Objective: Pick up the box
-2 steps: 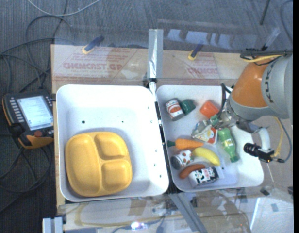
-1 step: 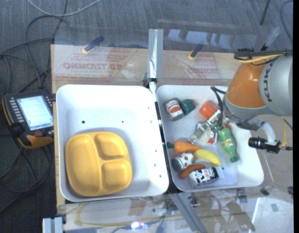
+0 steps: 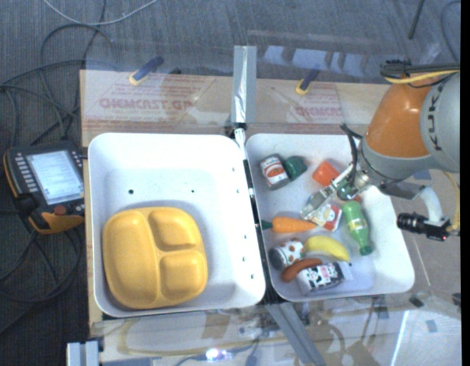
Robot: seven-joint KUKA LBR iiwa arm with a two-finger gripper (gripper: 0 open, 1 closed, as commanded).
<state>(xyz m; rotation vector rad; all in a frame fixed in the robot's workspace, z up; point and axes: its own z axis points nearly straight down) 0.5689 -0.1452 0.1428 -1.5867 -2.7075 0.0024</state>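
Arm enters from the right; jaws (image 3: pixel 329 197) sit low in the right bin (image 3: pixel 403 273), their metal tips down at the box (image 3: pixel 326 216). Jaw state: cannot tell, as the tips are small and blurred against the clutter.

Box: small white and red carton, mid right bin, just beside the green bottle (image 3: pixel 356 226), above the banana (image 3: pixel 329 247), right of the carrot (image 3: pixel 293 224).

Other contents of the right bin: a red-labelled can (image 3: pixel 274 171) at upper left, a sausage (image 3: pixel 300 268) and a black-and-white carton (image 3: pixel 322 277) near the front wall.

Left bin (image 3: pixel 143 149): yellow divided tray (image 3: pixel 154 257), lower left.

A teach pendant (image 3: pixel 44 181) lies off the surface to the left.
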